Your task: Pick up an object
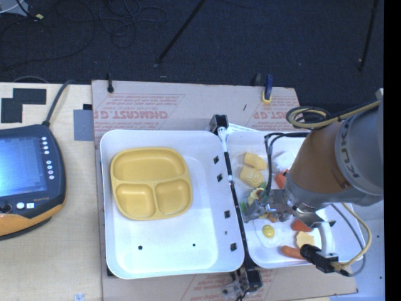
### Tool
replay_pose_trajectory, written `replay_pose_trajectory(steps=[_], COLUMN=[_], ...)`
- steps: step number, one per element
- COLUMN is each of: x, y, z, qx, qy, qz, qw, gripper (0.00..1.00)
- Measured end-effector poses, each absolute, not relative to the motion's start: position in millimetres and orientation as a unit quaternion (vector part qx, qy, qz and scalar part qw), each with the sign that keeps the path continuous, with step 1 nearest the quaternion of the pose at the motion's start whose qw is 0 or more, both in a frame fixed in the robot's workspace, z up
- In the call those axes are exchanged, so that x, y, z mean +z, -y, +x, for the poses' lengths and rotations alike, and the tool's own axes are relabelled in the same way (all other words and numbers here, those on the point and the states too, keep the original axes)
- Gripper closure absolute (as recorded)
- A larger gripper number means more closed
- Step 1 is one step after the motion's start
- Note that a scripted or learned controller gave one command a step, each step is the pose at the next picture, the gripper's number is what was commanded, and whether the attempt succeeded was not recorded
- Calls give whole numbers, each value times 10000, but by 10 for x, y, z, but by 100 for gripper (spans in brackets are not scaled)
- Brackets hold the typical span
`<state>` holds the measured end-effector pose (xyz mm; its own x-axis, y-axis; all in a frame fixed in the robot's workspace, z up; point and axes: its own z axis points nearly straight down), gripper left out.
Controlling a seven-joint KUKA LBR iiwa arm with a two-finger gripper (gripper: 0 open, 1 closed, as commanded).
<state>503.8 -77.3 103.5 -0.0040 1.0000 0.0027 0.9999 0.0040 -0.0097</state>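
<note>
Camera view. Arm [338,162] enters from the right and is bent low over the right bin [285,259]. Gripper [262,209] sits near that bin's left wall, about mid-height, among small toy foods. Fingers are dark and mostly masked by the wrist and clutter; cannot tell how far apart the jaws stand, nor whether anything lies between them.

Around the jaws, all in the right bin:
- two pale yellow pieces [253,169] just above, stacked one over the other, apart from the gripper;
- small green piece [253,197] touching or just beside the gripper's upper left edge;
- fried egg [269,232] just below;
- orange carrot-like piece [291,251] lower right, near the bin's bottom rim;
- tan wedge [305,239] right of the egg, partly under the arm;
- red-orange piece [280,180] upper right, tucked against the arm.

Left of the jaws, across the divider, the left bin [163,262] holds a yellow tray [151,182] with three compartments, in its upper half. Well left, off the bins, a teach pendant [28,177] lies on the bench.
</note>
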Motion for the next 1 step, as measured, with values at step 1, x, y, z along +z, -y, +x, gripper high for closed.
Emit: replay_pose_trajectory(steps=[1], x=[893], y=[854], z=[5259], qx=[15], qy=[7055], qz=[-7087], qw=[-13], gripper=[0])
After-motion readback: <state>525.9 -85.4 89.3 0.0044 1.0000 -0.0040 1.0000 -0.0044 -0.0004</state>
